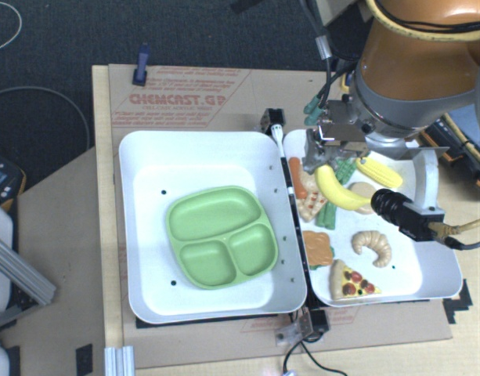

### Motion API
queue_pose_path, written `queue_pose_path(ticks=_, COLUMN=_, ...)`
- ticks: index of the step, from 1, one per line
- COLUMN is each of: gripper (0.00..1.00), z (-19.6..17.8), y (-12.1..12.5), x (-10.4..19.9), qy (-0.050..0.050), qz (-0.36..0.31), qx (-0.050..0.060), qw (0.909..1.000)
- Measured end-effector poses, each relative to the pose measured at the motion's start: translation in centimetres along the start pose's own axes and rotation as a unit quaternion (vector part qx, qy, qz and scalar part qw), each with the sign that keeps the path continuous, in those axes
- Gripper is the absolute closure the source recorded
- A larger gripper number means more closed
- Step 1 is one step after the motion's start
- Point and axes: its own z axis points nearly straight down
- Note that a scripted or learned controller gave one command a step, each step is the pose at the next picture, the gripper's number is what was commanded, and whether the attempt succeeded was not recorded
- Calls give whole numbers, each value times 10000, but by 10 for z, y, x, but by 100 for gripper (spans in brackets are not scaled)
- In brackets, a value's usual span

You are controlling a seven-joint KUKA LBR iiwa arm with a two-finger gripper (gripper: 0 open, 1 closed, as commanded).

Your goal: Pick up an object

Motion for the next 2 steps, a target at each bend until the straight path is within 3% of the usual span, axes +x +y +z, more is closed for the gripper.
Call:
queue_pose_path(ticks=1, gripper=100, z=116, y=-17, x=32, qy=-18, qz=-12, qx=138, qw=9999)
queue_pose_path(ticks=2, gripper=100, z=13, y=-1, x=-32, qy=-18, qz=23, qx=27, qw=10000)
